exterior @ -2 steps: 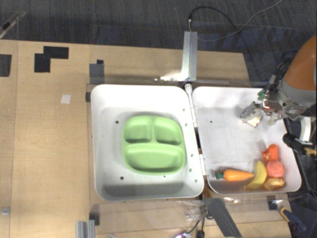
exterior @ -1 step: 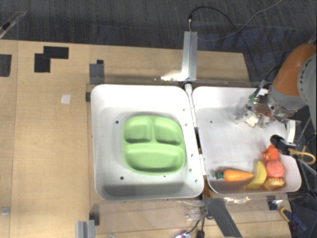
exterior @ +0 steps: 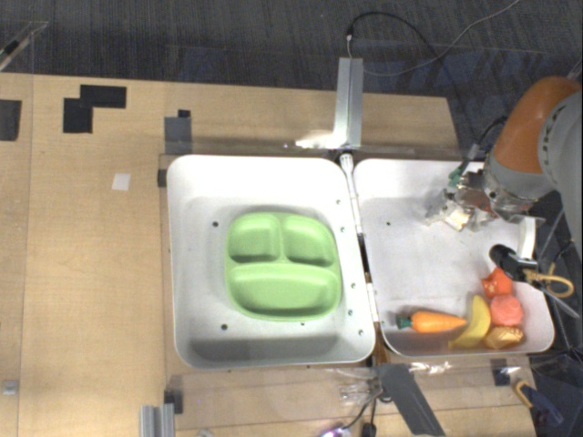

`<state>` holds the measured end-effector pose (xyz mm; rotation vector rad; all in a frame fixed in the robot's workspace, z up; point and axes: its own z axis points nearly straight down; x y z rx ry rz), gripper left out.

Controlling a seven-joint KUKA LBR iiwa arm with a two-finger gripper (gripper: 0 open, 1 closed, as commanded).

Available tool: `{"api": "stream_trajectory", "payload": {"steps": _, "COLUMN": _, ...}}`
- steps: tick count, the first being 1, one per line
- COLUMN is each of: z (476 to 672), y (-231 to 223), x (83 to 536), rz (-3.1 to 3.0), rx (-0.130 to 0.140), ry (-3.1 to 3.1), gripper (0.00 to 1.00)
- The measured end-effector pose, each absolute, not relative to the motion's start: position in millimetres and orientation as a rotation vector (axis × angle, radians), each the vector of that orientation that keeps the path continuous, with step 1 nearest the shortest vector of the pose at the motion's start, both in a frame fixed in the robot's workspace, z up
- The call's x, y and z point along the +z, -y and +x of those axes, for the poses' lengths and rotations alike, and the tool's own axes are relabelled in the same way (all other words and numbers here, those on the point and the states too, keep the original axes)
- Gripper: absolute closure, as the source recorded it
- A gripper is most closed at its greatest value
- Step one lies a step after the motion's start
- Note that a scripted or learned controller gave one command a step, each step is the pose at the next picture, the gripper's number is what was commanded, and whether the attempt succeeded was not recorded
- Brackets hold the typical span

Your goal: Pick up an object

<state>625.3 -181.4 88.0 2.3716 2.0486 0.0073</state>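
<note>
Whether the two-finger gripper point(exterior: 463, 206) is spread or closed we cannot tell: its tip is a small pale blur under the grey wrist, and we see nothing caught in it.

Starting from the left, the wooden surface point(exterior: 82, 271) carries the left white bin point(exterior: 187, 244). In it lies a light green plastic divided tray point(exterior: 281, 264), flat and well apart from the arm.

In the right white bin point(exterior: 401, 244), the toy food is crowded in the near right corner. There is an orange plastic carrot point(exterior: 437, 320) along the near wall, then a yellow banana point(exterior: 474, 321) just beside it. Past that are a pinkish-red round fruit point(exterior: 506, 310), a small orange piece point(exterior: 496, 283) and a golden-brown piece point(exterior: 504, 337).

The gripper sits towards the far right of this bin, over bare white floor and apart from that cluster.

We judge the task barely begun. Every object rests in a bin, and nothing is lifted. Choosing a piece, closing on it and raising it are all left to do.
</note>
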Motion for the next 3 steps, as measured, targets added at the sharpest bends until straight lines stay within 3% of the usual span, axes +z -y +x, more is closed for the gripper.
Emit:
{"api": "stream_trajectory", "payload": {"steps": 1, "z": 625.2, "y": 181, "x": 99, "rz": 2.367, "rx": 0.003, "ry": -2.057, "gripper": 1.0}}
{"api": "stream_trajectory", "payload": {"steps": 2, "z": 627.3, "y": 180, "x": 100, "rz": 2.361, "rx": 0.011, "ry": -2.055, "gripper": 0.0}}
{"api": "stream_trajectory", "payload": {"steps": 3, "z": 563.1, "y": 188, "x": 89, "rz": 2.649, "rx": 0.014, "ry": -1.677, "gripper": 0.0}}
